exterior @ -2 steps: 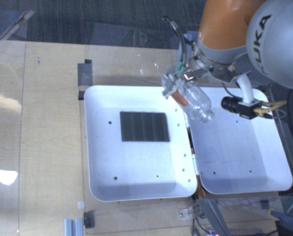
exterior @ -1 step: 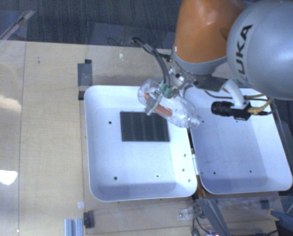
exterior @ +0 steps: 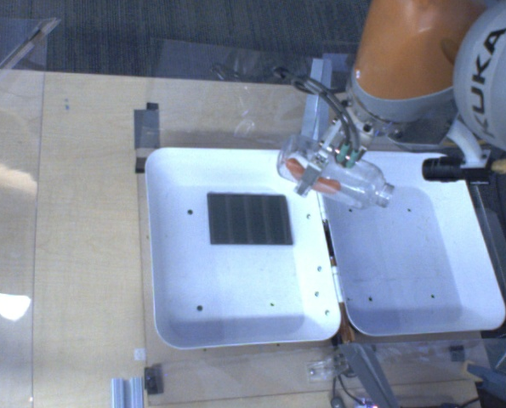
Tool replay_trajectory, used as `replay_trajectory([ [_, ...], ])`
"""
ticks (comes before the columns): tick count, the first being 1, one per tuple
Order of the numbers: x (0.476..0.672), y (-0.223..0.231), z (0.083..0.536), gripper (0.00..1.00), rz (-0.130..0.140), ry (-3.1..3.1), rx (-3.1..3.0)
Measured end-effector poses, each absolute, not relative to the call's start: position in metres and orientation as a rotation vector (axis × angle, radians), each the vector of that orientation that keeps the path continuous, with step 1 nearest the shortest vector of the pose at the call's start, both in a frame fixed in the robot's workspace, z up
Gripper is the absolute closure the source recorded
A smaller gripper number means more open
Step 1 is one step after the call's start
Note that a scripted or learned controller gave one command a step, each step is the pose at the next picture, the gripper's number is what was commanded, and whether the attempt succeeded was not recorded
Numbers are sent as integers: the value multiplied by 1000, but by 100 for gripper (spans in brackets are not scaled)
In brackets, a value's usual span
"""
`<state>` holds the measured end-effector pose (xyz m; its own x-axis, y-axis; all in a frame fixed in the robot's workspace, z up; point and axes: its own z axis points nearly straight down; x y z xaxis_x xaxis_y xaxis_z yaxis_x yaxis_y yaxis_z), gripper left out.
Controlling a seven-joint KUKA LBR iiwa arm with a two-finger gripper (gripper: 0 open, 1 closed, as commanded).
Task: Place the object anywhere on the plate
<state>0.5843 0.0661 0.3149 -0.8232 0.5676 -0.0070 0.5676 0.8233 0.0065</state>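
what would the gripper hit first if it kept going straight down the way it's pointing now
Probably the seam where the left bin meets the right bin, near their top edges. The gripper carries a clear bottle, which would touch first. The dark plate lies off to the left. Depth is hard to judge.

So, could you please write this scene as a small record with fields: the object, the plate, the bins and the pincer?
object: clear plastic bottle with something orange inside, lying tilted, raised over the seam between the bins
plate: dark ribbed rectangle, flat in the left bin
bins: left bin and right bin, white, shallow, side by side
pincer: pincer at the bottle's wider end, fingers on either side of it
arm: grey with orange band, reaching in from the right
task state: bottle not yet on the plate
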Motion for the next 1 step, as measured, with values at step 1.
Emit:
replay_trajectory([
  [1,541,12,332,100,5,2946,1064],
])
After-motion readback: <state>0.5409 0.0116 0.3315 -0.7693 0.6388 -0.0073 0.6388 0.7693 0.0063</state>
